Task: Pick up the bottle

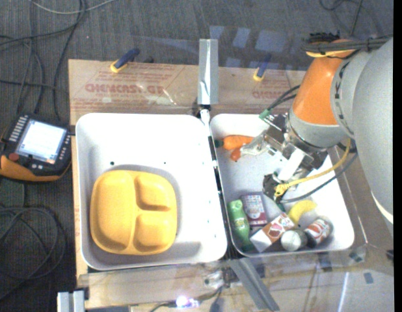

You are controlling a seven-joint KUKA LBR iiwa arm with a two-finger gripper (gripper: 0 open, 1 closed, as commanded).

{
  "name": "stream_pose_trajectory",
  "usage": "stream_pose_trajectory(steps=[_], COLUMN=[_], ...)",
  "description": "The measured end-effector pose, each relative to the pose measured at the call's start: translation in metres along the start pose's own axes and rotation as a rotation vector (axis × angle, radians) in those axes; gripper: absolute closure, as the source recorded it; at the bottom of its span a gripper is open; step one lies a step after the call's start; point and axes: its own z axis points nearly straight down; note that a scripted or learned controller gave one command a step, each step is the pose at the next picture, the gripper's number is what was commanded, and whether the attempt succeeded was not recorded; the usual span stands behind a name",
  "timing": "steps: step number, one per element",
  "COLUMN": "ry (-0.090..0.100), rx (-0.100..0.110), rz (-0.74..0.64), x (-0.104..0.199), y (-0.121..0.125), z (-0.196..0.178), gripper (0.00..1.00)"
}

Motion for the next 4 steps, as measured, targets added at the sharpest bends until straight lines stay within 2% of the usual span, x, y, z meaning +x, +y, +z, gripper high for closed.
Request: stream_pose_trajectory(steps=[1,2,3,4], ry=[0.001,-0.001,0.001,0.001], rx=[0.002,0.008,-0.001,0.0], rz=[-0.028,-0.028,-0.098,-0.098], x=[-0.055,-0.055,-0.019,-0.02], y=[0.08,0.079,0.081,0.081], z=[0.127,0.119,0.0,0.001], gripper=[0.0,1.0,1.0,0.0])
